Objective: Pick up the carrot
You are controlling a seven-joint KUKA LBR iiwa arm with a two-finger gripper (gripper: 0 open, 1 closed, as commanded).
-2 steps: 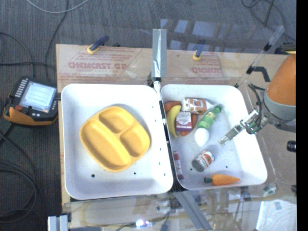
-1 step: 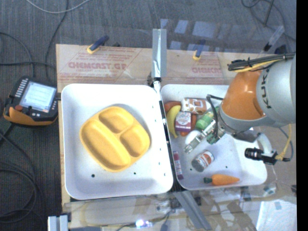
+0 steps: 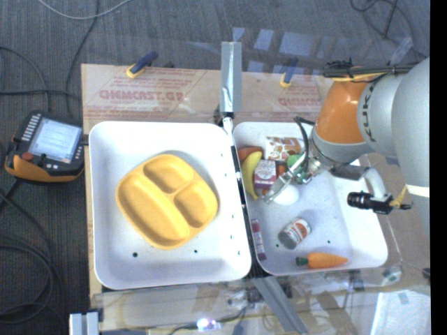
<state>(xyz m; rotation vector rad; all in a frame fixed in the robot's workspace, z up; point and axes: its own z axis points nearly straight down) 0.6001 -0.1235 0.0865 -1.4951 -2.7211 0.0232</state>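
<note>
**Carrot lies apart at the bin's lower rim**

The carrot [image 3: 323, 260] lies flat in the right bin [image 3: 363, 232], at about 5 o'clock, close to the lower rim, with bare floor around it. A can [image 3: 294, 233] sits near it at 10 o'clock. The hand [image 3: 290, 184] hangs over the crowded top-left corner beside a banana [image 3: 249, 173]; its opening cannot be told. The left bin [image 3: 105, 208] carries a yellow tray [image 3: 166, 199].

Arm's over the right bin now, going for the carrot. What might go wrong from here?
The gripper sits among the packets and banana at the bin's far end, well away from the orange carrot, so it may close on the wrong item. The carrot lies close to the right white bin's near wall, leaving little finger room. The small tin can lies between them and could get knocked.
</note>
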